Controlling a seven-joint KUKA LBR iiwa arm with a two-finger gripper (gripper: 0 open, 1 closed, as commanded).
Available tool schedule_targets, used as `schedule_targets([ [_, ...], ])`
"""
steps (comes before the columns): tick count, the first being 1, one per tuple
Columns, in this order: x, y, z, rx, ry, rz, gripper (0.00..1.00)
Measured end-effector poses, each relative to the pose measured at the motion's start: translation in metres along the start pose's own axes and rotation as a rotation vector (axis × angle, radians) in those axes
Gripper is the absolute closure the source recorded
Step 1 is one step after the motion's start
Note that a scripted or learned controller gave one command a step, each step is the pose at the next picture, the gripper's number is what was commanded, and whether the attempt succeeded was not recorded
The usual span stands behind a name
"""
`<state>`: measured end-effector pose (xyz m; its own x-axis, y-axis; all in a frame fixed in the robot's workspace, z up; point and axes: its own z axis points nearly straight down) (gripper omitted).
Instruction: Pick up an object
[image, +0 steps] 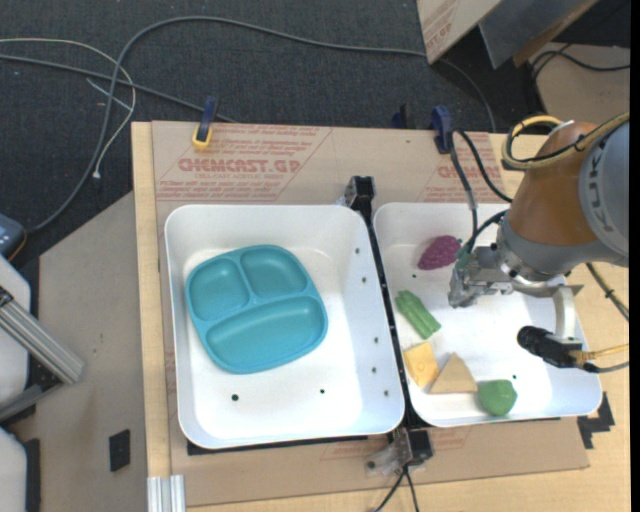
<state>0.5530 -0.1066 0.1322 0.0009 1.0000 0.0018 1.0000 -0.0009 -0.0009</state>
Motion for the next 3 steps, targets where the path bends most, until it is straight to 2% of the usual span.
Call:
schedule_targets([
  [1,-0.005,0.0,-0.043,-0.003,-0.002,-0.001,1.0],
  [2,-0.009,0.001,-0.106,-0.006,-0.003,-0.002,1.0],
  [3,-0.009,0.002,-0.113,-0.003,-0.002,-0.002,1.0],
])
